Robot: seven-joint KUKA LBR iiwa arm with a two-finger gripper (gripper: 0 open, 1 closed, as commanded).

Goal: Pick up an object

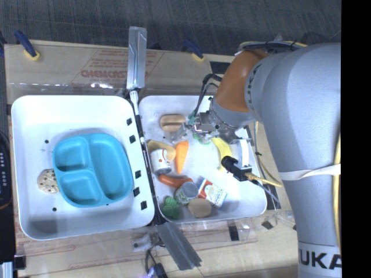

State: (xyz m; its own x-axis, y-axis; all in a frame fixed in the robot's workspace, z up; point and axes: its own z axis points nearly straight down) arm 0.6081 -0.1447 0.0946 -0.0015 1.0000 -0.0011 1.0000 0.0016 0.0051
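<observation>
Starting at your left, the left bin (23,155) carries a blue divided tray (91,168) with a cookie (46,180) just beside its left edge. Moving across, the right bin (255,204) holds the clutter you can pick from: a carrot (181,156), a bread roll (171,121), a sausage (173,180), a small can (162,162), a green broccoli-like piece (170,207), a red-and-white packet (212,192) and a banana (221,148). The gripper (200,124) sits low over the upper middle of that bin, between the roll and the banana. You cannot tell its state from this angle, and nothing is visibly lifted, so judge the pick as not yet done.
</observation>
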